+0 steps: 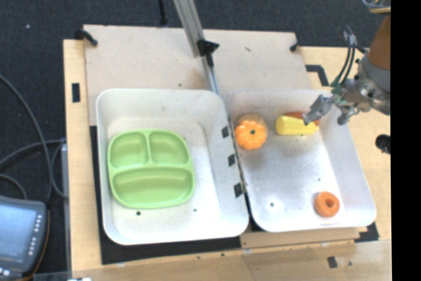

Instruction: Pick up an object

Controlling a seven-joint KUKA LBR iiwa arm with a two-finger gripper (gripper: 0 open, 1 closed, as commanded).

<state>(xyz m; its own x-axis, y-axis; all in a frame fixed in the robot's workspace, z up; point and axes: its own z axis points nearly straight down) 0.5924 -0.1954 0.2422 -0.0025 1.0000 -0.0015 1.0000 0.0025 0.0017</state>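
In the right bin (pixel 342 161), a small orange pumpkin (pixel 250 134) sits near the left wall. A yellow block-like object (pixel 294 126) with a red bit at its right end lies in the far part. An orange ring (pixel 327 204) rests near the front right corner. My gripper (pixel 331 113) hangs over the bin's far right edge, open. Its left finger (pixel 318 108) reaches just above the yellow object's right end, and nothing sits between the fingers.
The left bin (pixel 210 207) holds a green divided plate (pixel 150 168). A slanted metal pole (pixel 186 3) stands behind the bins, ending at their shared far edge. Black clips (pixel 231 160) line the gap between the bins.
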